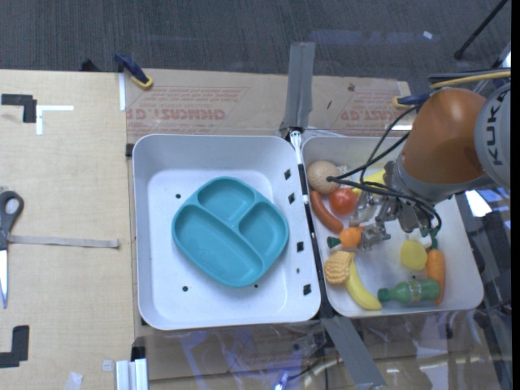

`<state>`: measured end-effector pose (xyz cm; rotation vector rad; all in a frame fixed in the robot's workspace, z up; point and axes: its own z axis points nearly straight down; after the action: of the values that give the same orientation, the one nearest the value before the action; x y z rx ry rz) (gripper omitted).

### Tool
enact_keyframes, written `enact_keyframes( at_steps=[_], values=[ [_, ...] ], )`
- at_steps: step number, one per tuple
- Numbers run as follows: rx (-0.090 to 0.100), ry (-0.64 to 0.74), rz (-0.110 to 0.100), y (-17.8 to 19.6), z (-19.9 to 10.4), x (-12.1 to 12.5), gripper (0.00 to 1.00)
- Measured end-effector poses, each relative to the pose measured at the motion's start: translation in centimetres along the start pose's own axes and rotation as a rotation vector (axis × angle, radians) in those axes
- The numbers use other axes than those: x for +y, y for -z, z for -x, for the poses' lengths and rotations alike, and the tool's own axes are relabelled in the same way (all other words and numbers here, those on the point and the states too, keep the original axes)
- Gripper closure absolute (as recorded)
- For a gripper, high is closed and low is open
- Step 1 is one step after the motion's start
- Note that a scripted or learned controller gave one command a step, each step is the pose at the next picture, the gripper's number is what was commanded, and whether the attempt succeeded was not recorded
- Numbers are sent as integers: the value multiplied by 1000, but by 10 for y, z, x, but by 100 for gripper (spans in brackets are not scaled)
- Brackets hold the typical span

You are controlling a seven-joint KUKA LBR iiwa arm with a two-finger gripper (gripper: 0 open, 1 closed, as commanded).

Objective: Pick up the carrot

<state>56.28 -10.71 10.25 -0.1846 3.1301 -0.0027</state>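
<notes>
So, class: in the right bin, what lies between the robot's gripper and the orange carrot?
In the camera view, a yellow lemon lies between the gripper and the orange carrot near the right white bin's right wall.

Grey arm (487, 149) from the right — orange band (above the wrist) — gripper (375, 232) low, pointing down.

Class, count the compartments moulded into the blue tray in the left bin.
3: on the blue tray, one long compartment along its lower left, one at its top, one at its right.
</notes>
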Motion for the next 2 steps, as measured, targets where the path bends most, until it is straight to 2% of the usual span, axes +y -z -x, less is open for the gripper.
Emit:
enact_keyframes(
  at_steps=[1,2],
  values=[
    [0,0,0,0,0,0,0],
    [3,-325,1,-9,-25,6,0]
  ],
)
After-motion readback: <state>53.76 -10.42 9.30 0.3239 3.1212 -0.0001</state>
